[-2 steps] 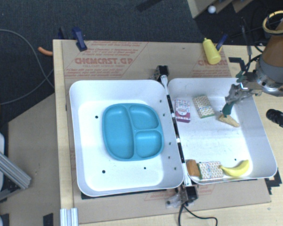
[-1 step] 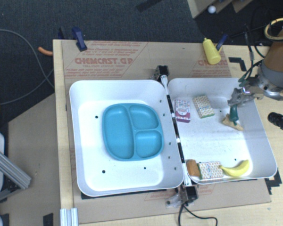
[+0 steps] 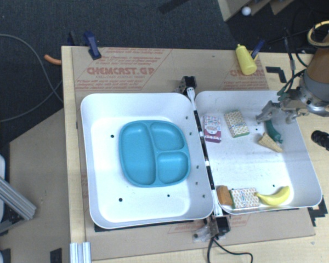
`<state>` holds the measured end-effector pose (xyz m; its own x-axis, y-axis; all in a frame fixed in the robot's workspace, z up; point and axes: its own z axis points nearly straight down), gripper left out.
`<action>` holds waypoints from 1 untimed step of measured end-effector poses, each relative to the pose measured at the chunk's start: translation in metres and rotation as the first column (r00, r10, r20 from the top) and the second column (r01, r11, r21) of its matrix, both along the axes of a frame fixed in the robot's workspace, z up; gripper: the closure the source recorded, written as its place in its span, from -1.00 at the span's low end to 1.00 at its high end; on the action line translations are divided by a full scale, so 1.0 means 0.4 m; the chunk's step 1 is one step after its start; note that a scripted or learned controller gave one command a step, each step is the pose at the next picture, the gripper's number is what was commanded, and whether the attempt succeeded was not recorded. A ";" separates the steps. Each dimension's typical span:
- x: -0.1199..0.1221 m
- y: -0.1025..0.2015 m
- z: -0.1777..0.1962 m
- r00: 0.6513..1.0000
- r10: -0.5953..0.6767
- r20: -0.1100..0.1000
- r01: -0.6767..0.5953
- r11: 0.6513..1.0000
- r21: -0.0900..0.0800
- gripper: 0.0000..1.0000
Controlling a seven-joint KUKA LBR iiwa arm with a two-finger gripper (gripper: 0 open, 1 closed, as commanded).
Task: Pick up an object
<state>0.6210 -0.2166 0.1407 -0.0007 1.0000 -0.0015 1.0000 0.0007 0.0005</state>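
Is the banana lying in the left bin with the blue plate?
No, the banana lies in the right bin, near its front edge.

We see our arm as a rounded body with an orange-brown band sitting above a pale grey wrist ring. Below the ring we make out a cluster of dark and silver metal parts forming our gripper, with thin grey struts and a teal piece hanging beneath. Thin black cables run alongside our upper section.
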 end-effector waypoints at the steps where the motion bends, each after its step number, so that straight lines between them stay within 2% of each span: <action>1: -0.034 -0.004 -0.142 1.000 0.004 -0.003 -0.004 1.000 0.012 -1.00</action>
